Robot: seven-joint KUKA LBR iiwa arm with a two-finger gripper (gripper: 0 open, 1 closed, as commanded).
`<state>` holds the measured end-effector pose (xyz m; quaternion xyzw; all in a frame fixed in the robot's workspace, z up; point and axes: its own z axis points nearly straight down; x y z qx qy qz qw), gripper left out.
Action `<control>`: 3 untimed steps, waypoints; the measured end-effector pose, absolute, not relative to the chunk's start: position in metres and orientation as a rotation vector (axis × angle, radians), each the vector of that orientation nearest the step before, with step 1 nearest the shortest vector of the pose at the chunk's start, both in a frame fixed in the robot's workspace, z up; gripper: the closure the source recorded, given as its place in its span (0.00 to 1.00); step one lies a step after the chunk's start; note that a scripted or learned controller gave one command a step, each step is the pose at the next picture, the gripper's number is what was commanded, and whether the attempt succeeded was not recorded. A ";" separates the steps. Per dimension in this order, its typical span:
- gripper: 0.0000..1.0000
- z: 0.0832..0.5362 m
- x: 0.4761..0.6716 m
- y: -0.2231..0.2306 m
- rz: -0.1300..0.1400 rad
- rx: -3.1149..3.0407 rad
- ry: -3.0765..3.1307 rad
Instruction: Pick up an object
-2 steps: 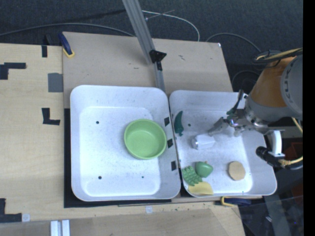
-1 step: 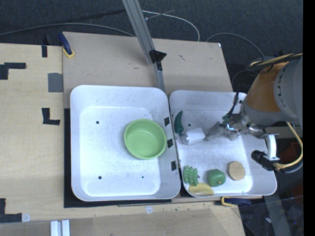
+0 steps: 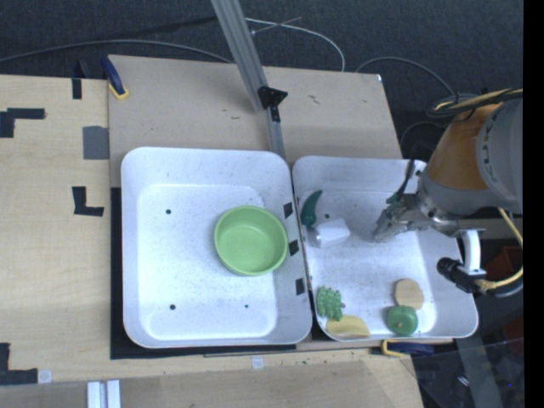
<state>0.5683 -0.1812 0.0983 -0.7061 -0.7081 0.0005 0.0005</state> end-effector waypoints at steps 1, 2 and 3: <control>1.00 0.142 0.575 -0.182 -0.002 -2.221 -2.225; 1.00 0.195 0.566 -0.184 -0.002 -2.223 -2.225; 1.00 0.244 0.567 -0.184 -0.003 -2.222 -2.227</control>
